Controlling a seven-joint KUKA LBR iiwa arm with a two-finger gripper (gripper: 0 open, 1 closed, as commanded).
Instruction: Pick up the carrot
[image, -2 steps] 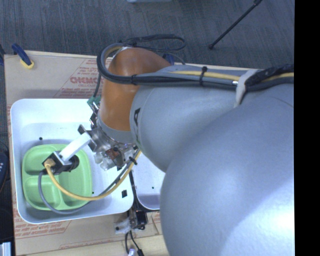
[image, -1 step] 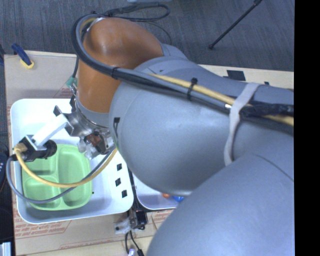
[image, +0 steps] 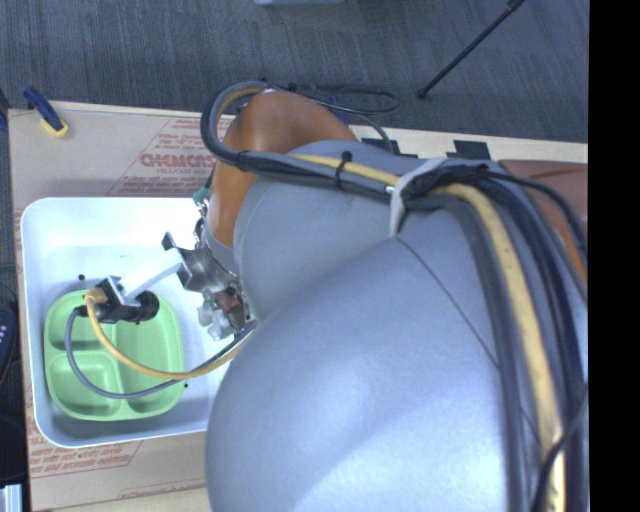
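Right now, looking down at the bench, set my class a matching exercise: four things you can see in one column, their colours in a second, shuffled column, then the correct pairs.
Things:
1. tray
2. bin
3. arm
4. band

Colours:
A. orange
B. white
C. grey
D. green

Pairs: 1-D, 2-B, 3-C, 4-A

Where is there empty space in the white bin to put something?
Bare floor lies along the white bin's back wall, above the green tray. The front is crowded: the tray fills it, cables cross it, and the gripper hangs beside it.
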